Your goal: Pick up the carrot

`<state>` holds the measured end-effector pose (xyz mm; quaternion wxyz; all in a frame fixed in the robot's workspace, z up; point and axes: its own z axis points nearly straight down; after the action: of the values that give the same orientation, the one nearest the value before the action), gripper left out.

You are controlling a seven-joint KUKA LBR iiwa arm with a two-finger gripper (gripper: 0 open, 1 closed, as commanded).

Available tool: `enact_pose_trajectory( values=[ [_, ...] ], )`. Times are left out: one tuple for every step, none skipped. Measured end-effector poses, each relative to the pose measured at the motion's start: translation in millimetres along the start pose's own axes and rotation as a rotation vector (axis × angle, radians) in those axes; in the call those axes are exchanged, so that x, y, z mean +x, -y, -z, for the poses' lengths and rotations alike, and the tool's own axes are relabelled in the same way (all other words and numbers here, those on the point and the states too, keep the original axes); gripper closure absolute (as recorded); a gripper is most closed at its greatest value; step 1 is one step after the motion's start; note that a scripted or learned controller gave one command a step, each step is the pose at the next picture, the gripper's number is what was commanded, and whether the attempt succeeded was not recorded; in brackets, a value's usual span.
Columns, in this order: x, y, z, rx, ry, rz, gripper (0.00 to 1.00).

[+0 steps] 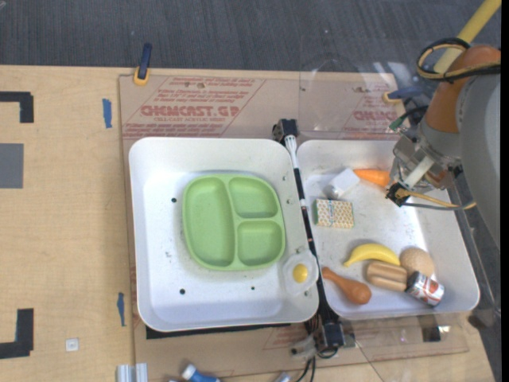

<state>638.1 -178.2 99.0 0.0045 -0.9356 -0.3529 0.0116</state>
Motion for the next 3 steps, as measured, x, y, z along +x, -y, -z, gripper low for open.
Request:
enact_pose_trajectory(
  values=[
    [-15,80,-11,-0.019,-0.019,0.203,1.00],
    [-28,13,-11,-0.031,-0.016,0.393,1.00],
    [-27,15,-12,-0.027,-0.017,0.394,0.00]
  ],
)
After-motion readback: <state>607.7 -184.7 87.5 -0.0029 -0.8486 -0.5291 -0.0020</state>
